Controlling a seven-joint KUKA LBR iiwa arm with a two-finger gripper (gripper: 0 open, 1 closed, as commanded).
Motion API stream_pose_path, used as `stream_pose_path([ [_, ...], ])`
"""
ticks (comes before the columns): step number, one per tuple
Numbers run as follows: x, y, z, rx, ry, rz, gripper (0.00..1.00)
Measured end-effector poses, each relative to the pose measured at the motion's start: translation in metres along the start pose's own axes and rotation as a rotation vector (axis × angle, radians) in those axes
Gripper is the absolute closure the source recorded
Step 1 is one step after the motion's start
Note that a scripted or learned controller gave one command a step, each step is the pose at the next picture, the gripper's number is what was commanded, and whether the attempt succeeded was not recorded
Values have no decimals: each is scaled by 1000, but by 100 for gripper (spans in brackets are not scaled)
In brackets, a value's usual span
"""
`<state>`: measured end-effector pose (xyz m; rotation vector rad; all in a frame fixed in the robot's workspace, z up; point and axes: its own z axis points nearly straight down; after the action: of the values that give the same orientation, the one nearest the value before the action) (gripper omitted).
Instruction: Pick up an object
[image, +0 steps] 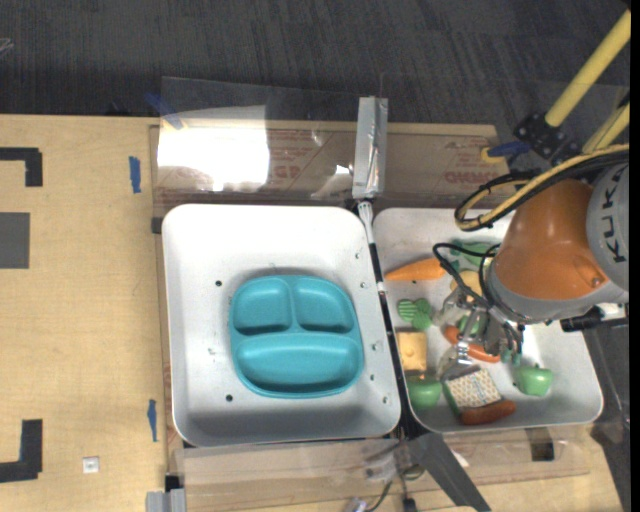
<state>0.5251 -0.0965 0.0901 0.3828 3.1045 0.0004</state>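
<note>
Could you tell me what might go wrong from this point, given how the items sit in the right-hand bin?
The gripper is low among crowded toy food in the right bin, so it may pinch two pieces or none. The orange carrot and yellow block lie near the divider, awkward to reach. The arm hides what lies beneath it.

Small toy foods in the right bin (585, 400), orange carrot (415, 270), green pieces (535, 379), yellow block (411, 350).
</note>
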Motion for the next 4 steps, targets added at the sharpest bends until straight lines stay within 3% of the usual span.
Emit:
stream_pose_path([
  [1, -60, 17, 1, -1, -1, -276, 0],
  [2, -24, -1, 1, -1, 0, -472, 0],
  [3, 5, -29, 0, 0, -1, -489, 0],
  [4, 2, -27, -13, 1, -14, -489, 100],
])
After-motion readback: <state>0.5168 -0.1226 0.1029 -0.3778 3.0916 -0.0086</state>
